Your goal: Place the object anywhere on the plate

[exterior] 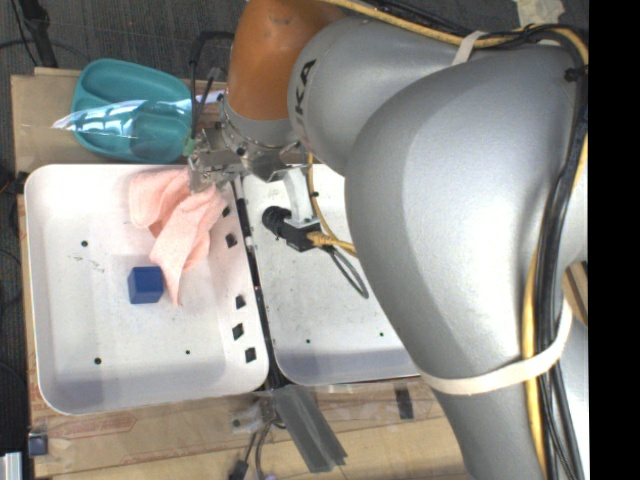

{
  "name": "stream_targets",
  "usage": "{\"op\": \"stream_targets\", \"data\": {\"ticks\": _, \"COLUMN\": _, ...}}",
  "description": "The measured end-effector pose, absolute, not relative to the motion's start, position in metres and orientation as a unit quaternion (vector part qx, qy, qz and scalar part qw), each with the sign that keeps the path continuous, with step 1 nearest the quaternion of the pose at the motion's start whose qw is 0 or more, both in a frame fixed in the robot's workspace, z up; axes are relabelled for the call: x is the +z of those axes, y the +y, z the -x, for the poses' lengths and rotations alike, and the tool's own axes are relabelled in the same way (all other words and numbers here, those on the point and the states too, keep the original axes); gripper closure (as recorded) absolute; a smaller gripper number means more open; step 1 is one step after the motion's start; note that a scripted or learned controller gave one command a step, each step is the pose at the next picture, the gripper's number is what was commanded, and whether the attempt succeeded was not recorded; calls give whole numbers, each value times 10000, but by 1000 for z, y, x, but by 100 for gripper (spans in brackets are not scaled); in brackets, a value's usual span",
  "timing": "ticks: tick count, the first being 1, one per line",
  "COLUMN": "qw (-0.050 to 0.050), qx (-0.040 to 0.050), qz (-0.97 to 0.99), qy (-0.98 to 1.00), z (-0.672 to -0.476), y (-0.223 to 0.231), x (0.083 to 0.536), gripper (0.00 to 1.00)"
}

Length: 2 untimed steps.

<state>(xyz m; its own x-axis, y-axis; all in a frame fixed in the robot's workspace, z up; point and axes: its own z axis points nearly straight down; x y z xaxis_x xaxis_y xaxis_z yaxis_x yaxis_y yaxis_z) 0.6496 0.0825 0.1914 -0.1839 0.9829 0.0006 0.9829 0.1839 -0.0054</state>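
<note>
The grey arm (440, 168) takes up most of the right side, its bulk covering much of the right bin (330, 353). Its orange band (262, 58) sits near the top centre, and below that the wrist reaches down to the upper edge of the left bin (60, 368), close to the divider between the two bins.

The left bin lies open to view, a shallow white tray with a few small dark marks on its floor. A teal plate (125, 98) lies outside it, just beyond its upper edge on the bench, partly covered by a clear plastic wrapper (100, 123).

A pink cloth (185, 228) lies crumpled in the upper middle of the left bin, running from the gripper (212, 168) down toward the bin's centre. The gripper sits right at the cloth's top end; whether it is spread, closed, or pinching the cloth cannot be told from here.

A small blue cube (146, 285) rests on the left bin's floor, just beside the cloth's lower left edge.
</note>
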Motion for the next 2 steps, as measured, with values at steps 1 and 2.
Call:
{"op": "stream_targets", "data": {"ticks": 1, "qw": 17, "qx": 13, "qz": 6378, "qy": -7702, "z": -618, "y": 134, "x": 225, "gripper": 100}}
{"op": "stream_targets", "data": {"ticks": 2, "qw": 24, "qx": 25, "qz": 6347, "qy": -7728, "z": -642, "y": 81, "x": 191, "gripper": 100}}
